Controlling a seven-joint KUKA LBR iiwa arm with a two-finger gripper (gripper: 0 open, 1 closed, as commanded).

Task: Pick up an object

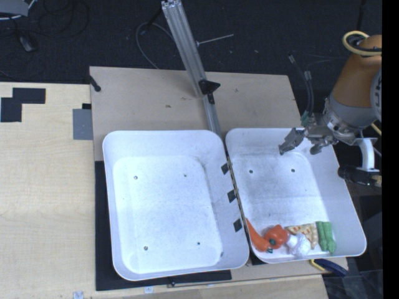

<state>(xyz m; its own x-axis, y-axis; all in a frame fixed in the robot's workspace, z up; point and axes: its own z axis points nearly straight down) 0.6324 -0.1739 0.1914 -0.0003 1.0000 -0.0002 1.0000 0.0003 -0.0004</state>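
In the camera view, the arm is reaching in from the right and the gripper (303,141) is hanging over the far edge of the right bin (283,173), its two dark fingers spread apart with nothing between them. The things to pick from are lying bunched along the near wall of that bin, well apart from the gripper: an orange toy (267,236), a tan waffle-patterned piece (303,230), a crumpled white lump (298,245) and a green block (326,236), all touching or nearly so. They are looking small, light and likely soft or plastic, hardly fragile; the green block, standing at the cluster's outer end, is probably offering the cleanest hold across its narrow sides. The left bin (165,198) is sitting just beside
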